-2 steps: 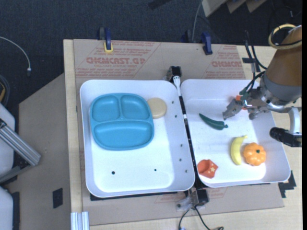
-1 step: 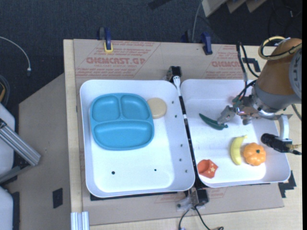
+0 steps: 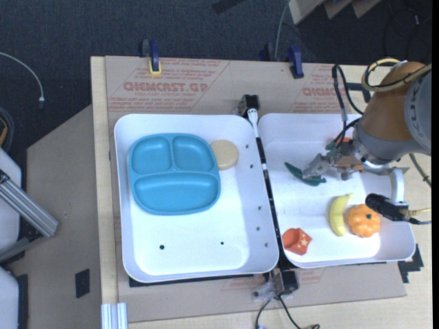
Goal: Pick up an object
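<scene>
1. We see the grey arm (image 3: 398, 115) with its orange band reaching in from the right over the right bin (image 3: 302, 136).
2. The pincer (image 3: 310, 172) sits low in the upper-middle part of that bin, its dark green fingertips (image 3: 296, 169) pointing left toward the divider between the bins.
3. Pincer state: the fingers look close together, but we cannot tell whether they are fully closed, and we see nothing clearly between them.
4. Task things, all in the right bin: a yellow banana (image 3: 337, 213) lies below and a bit right of the pincer, near it but apart.
5. An orange toy pumpkin (image 3: 362, 221) sits just right of the banana, touching or nearly touching it, below-right of the pincer.
6. A red toy strawberry (image 3: 297, 239) lies well below the pincer, slightly to its left, near the bin's front rim.
7. A black cable piece (image 3: 385, 207) hangs from the wrist, just above-right of the pumpkin.
8. Left bin (image 3: 192, 252), well left of the pincer: a blue three-compartment plate (image 3: 175, 173) lies flat in its upper half.
9. A round beige disc, maybe a cookie (image 3: 224, 154), touches the plate's upper right edge, between plate and pincer.
10. Both bins sit on a brown board (image 3: 206, 81) held by blue clamps (image 3: 152, 53) at the far edge.
</scene>
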You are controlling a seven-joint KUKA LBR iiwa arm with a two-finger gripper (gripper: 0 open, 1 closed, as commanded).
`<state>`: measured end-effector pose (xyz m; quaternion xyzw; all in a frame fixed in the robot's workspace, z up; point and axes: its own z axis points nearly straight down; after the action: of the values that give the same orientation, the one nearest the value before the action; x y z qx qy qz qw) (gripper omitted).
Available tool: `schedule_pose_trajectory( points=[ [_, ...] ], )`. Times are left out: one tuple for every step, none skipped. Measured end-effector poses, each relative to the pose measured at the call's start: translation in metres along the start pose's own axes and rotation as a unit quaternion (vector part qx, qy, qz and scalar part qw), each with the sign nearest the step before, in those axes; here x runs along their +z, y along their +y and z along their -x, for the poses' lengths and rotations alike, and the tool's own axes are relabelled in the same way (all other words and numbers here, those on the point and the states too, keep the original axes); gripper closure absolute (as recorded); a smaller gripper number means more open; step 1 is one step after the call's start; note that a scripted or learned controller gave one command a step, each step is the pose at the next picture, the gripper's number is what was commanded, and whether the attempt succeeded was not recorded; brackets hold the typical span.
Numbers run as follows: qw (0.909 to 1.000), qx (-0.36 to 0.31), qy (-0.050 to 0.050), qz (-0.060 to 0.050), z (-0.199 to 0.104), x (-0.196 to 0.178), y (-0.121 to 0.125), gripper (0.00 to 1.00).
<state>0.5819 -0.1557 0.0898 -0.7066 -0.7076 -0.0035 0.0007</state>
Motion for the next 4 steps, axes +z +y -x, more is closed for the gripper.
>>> schedule_pose_trajectory(
  points=[
    [1.0,-0.001,-0.001,0.006,-0.001,-0.014,0.003,1.0],
    [1.0,0.0,-0.004,0.001,0.001,-0.063,0.014,1.0],
    [1.0,0.0,-0.004,0.002,-0.001,-0.119,0.026,1.0],
    [1.0,0.0,-0.004,0.001,-0.001,-0.161,0.027,1.0]
  ],
)
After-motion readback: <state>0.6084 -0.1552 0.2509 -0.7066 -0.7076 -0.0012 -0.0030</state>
